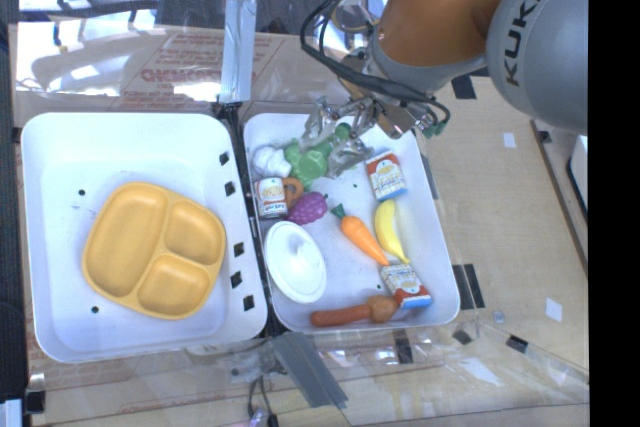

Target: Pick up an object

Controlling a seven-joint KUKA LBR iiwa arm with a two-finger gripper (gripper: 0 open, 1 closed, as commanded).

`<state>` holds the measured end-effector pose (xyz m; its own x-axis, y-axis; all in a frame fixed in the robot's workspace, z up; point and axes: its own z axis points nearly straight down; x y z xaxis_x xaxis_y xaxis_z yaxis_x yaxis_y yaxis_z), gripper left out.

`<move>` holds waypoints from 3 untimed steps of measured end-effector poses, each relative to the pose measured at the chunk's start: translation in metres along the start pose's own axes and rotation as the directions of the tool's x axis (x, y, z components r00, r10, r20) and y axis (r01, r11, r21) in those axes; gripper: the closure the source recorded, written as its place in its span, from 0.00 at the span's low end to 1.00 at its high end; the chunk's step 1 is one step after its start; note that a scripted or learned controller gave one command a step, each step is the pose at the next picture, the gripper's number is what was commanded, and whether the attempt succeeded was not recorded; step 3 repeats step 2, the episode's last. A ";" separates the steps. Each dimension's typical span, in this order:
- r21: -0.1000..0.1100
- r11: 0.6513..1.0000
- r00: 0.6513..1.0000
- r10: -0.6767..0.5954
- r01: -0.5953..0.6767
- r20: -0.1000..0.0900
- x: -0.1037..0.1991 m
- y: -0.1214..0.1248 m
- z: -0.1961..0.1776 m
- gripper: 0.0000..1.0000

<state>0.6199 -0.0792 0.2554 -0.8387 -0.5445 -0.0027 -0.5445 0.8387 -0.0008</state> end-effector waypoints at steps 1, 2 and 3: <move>-0.001 0.983 0.983 0.183 -0.183 -0.004 0.039 0.030 0.027 1.00; -0.006 0.964 0.964 -0.266 0.266 -0.004 0.051 -0.008 0.107 1.00; -0.006 0.964 0.964 -0.266 0.266 -0.004 0.051 -0.008 0.107 1.00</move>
